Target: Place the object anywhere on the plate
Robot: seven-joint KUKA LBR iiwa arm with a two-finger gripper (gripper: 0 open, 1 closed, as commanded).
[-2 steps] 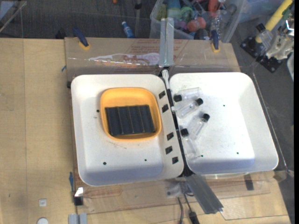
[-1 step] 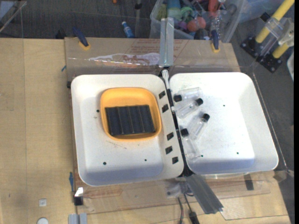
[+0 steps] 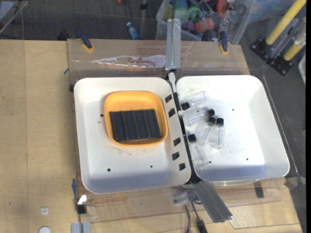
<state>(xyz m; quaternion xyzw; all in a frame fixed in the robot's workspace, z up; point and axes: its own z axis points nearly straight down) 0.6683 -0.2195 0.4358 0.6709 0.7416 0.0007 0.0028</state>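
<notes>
Wooden worktop (image 3: 34,130) carrying two shallow white bins. Left bin (image 3: 92,169): orange rounded-square plate (image 3: 112,103) holding a dark ribbed block (image 3: 135,125). Right bin (image 3: 252,130): cluster of apparently clear plastic vials with black caps (image 3: 204,123), near the divider.

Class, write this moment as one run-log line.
plate: orange plate in left bin, bearing black ridged block | objects: clear vials clustered in right bin | placement: not yet done

Tan wooden tabletop (image 3: 34,130); dark carpeted floor (image 3: 87,8) behind; clear tub of coloured toys (image 3: 204,8) at back.
</notes>
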